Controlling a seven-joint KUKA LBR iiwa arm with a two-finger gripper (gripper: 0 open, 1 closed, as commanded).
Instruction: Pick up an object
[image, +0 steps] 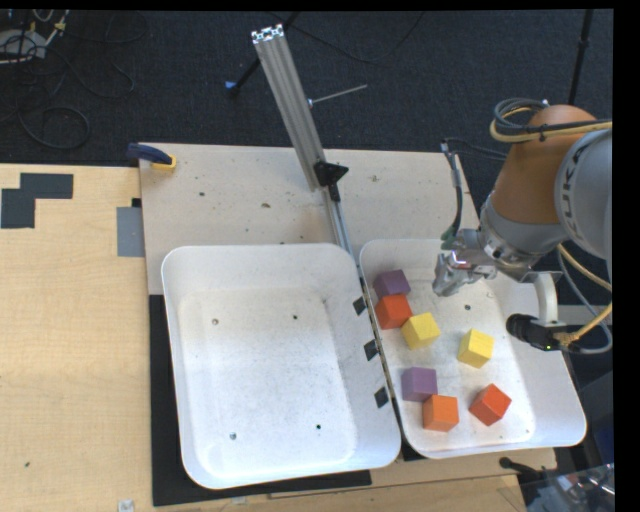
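Coloured blocks sit in right bin; gripper hovers over its far part, jaws' state unclear, nothing seen held. Approach step; next likely descend onto yellow block.

A single fixed camera looks down from above the bench at a slant, from a middling distance. It takes in both white bins side by side, the left bin and the right bin (the arm enters from the view's right), with dark floor along the top.
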